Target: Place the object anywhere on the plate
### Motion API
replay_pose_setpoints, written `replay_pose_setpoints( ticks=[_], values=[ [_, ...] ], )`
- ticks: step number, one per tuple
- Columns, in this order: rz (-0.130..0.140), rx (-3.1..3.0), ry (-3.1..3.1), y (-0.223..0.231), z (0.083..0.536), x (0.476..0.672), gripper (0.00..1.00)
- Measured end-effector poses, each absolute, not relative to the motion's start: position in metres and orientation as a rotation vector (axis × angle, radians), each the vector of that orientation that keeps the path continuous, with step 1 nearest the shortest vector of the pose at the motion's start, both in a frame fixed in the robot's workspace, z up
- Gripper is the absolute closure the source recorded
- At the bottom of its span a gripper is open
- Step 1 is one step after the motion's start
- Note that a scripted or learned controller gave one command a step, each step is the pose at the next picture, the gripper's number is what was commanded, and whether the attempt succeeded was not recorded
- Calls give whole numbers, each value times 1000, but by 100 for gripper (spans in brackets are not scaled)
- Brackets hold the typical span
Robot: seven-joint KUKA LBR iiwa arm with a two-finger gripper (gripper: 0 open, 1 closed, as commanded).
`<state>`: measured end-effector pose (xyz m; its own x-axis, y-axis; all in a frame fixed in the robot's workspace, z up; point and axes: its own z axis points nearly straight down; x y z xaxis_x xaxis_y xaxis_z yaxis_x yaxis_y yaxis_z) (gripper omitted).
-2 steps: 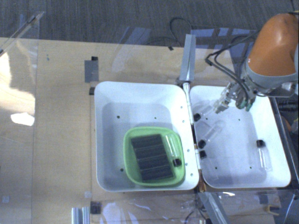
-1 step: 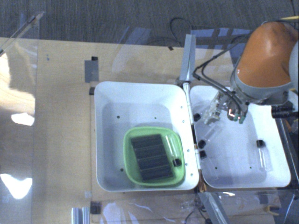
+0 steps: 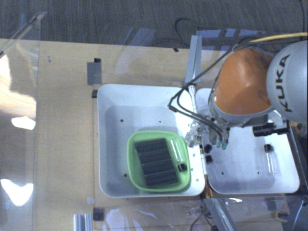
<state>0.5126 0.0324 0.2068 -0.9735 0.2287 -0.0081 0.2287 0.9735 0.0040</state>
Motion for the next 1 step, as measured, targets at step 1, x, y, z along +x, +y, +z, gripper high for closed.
replay_pose_setpoints(
  ticks=[1],
  values=[
    [5,361,3112,32,207,513,0]
  ],
)
